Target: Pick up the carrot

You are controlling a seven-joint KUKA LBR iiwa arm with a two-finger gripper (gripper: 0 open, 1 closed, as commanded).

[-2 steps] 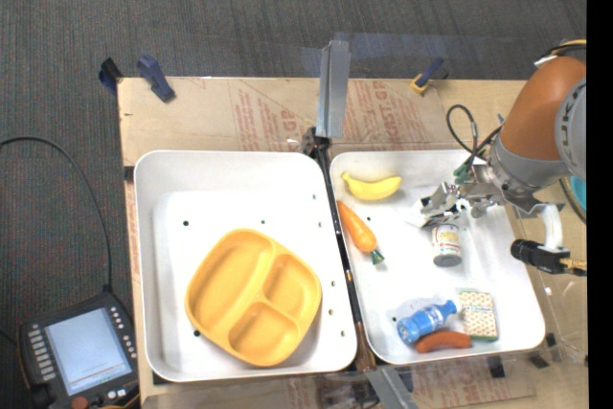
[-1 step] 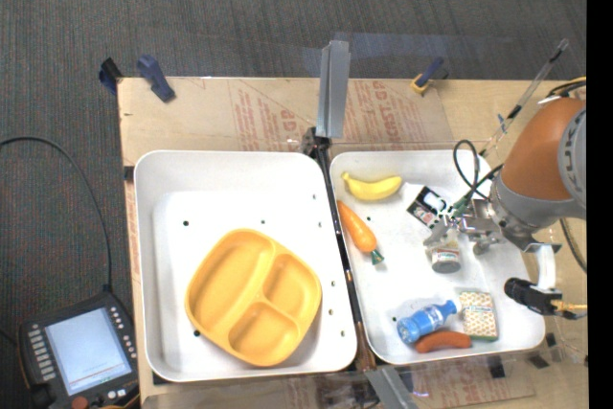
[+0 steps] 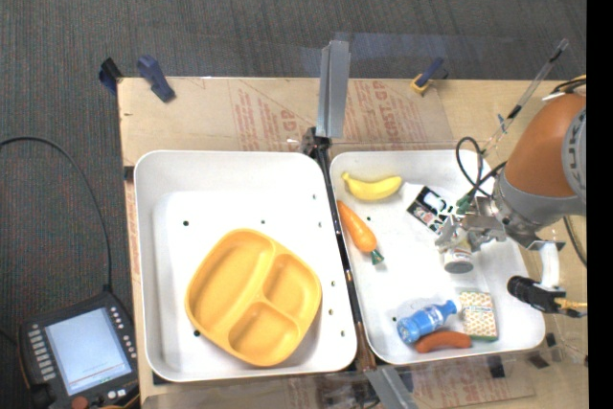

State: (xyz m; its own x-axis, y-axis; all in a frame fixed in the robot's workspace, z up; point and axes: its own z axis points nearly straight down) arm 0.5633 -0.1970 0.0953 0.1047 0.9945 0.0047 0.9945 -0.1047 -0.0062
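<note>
Tool [image 3: 461, 249], its state impossible to tell, hangs above the right bin [image 3: 383, 350], well apart from the carrot [image 3: 357, 229].

My grey two-finger gripper [image 3: 460, 242] too small and cluttered to read, my orange-banded grey arm [image 3: 551, 163] cropped at right.
</note>
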